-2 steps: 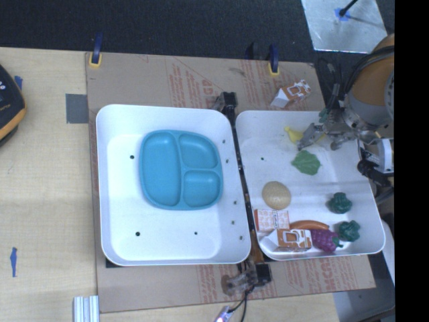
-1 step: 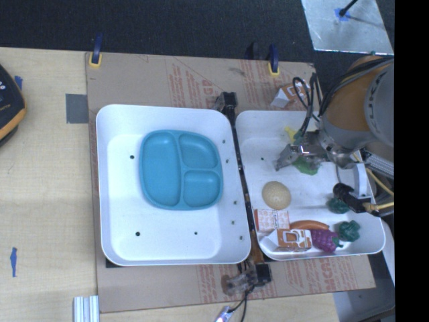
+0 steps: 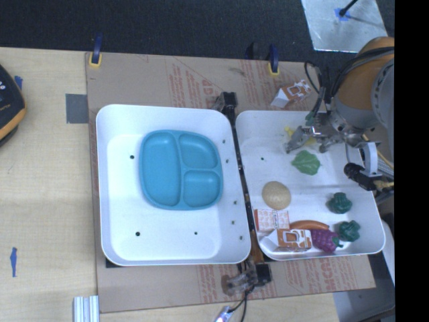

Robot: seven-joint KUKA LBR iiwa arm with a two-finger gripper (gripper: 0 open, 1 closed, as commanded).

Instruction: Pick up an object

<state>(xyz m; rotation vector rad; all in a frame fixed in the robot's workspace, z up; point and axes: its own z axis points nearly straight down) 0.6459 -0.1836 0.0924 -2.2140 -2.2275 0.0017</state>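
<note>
Where the grey arm with the orange band [image 3: 373, 72] reaches in from the right, noted over the upper part of the right-hand shallow white bin [image 3: 268, 129]: a metal two-finger gripper [image 3: 306, 141]. Too small and too cluttered with cables to judge its opening; cannot tell how wide it stands. Nothing seen in its hold.

Recorded just below the gripper, close to it: a flat pale-green leaf-shaped piece [image 3: 307, 162], lying on the bin floor. Contact between the two not determinable.

Logged elsewhere in the same bin:
- a round tan bun-like object [image 3: 276, 194], near the middle, well apart from the gripper;
- two dark green lumpy pieces, one by the right wall [image 3: 340, 202], one lower [image 3: 348, 230];
- a small red-and-white carton [image 3: 272, 219] against the left wall;
- crowded together along the lower wall, an orange-and-white carton [image 3: 293, 239], an orange-red sausage shape [image 3: 308, 226] and a purple item [image 3: 325, 241], overlapping and partly hidden by one another; outlines hard to separate.

Found in the left-hand shallow white bin [image 3: 114, 180]: a light blue three-compartment plastic plate [image 3: 181, 168], lying flat.

Noted outside the bins, on the brown cardboard sheet [image 3: 167, 79]: another small orange-and-white carton [image 3: 291, 94], above the right bin. Cut off at the left edge: a black-and-yellow device [image 3: 8, 106], type not identifiable.
</note>
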